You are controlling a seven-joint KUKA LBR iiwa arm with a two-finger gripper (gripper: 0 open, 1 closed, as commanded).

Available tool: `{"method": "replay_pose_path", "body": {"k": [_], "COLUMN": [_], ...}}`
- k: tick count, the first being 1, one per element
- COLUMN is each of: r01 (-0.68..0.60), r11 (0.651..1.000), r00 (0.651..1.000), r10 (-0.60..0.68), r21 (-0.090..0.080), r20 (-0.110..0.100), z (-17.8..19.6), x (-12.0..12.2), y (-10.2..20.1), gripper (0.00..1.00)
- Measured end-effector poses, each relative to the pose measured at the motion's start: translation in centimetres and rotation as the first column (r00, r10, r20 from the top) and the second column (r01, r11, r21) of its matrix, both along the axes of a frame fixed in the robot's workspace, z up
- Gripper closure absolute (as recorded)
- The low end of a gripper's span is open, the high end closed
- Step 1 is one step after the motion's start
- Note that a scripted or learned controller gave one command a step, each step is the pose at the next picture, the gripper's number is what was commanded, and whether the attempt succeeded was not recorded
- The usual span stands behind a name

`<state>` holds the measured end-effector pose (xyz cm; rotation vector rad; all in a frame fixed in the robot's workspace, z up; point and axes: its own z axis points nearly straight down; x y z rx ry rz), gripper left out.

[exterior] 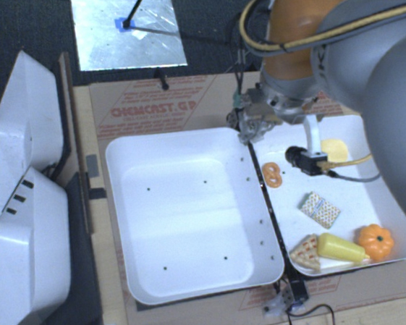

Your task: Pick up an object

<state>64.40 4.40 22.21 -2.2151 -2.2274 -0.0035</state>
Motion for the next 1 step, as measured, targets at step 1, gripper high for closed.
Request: {"method": "replay_pose_path", "body": {"k": [1], "r01": [0.0], "r11": [1.0], "r00": [1.0], "r10": [0.0], "r21": [0.0], "r20": [-0.001], "z": [-0.51], "x": [0.74], "y": [5.65], "gripper": [1.0]}}
